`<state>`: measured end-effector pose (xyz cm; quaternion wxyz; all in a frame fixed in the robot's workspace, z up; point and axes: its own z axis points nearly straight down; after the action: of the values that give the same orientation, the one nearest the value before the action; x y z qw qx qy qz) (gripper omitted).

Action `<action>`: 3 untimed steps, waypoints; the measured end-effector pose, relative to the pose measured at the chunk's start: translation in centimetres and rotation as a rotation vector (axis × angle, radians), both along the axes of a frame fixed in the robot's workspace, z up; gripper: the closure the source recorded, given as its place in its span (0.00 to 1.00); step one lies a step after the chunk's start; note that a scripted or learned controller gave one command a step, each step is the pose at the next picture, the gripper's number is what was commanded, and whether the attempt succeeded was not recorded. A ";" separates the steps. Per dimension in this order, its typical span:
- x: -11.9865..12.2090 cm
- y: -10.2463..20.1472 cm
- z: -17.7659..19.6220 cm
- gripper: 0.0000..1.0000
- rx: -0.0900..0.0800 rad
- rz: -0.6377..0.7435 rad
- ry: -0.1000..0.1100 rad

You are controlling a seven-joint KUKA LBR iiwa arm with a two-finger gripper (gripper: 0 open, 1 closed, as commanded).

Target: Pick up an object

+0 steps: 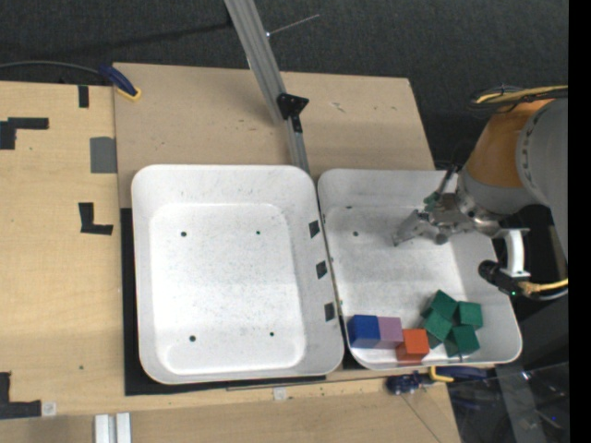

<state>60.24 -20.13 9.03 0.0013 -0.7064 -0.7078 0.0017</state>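
Your gripper (413, 232) hangs over the upper part of the right bin (369, 192), fingers spread open with nothing between them. The blocks sit well apart from it, along the bin's near edge: a blue cube (365, 329), a lilac one (391, 329), an orange one (415, 342), and a cluster of green blocks (453, 320) beside them.

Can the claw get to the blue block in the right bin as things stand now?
Probably yes. The claw hangs over bare floor of the right bin, and the blue block lies uncovered at the near edge, though the bin wall and a purple block crowd its sides.
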 end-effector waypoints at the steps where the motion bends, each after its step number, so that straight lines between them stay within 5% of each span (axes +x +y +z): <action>1: 0.1 0.1 1.1 1.00 0.000 0.001 -0.002; 3: -0.2 0.7 11.6 1.00 -0.001 0.000 -0.010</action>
<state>60.02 -19.45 20.67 -0.0026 -0.7062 -0.7080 -0.0014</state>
